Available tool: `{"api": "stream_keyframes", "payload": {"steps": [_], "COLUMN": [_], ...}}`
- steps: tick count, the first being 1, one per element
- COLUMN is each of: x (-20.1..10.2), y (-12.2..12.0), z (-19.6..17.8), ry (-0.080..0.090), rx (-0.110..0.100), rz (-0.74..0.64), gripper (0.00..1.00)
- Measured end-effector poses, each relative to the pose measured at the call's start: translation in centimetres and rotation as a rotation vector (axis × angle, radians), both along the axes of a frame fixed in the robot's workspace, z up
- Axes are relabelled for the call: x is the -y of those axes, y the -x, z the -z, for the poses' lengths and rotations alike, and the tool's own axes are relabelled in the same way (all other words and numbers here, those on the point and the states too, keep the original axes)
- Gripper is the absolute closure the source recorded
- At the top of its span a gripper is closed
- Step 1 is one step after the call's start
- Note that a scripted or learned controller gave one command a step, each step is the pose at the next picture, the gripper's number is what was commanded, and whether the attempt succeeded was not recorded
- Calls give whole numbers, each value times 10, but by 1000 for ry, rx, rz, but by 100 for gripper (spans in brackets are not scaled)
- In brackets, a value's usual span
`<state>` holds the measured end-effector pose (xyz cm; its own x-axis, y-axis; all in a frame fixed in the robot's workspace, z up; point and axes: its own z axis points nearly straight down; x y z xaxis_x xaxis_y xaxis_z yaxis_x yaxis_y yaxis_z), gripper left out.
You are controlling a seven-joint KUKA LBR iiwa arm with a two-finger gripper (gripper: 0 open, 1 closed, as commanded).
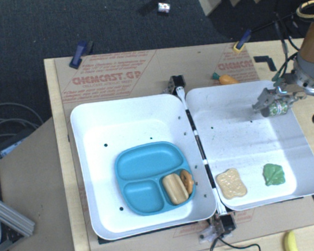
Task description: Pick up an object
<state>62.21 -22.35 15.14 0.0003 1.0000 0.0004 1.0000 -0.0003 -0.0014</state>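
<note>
Nearest us in the right bin sat a tan cracker-shaped toy and, beside it, a green leafy piece. We figured both were light, flat and a bit slippery, so best pinched across the edges. The gripper hovered at that bin's far side, well apart; we couldn't tell how wide it was. Nothing blocked the way.
</note>
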Motion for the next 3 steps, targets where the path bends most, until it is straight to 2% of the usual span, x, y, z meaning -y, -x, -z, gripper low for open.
{"api": "stream_keyframes", "payload": {"steps": [1,2,3], "x": [-2,0,1], "y": [-31,-45,-45], "z": [-22,-31,-60], "ry": [2,2,3], "rx": [4,5,6], "rz": [-1,-1,-1], "gripper": [0,0,0]}}
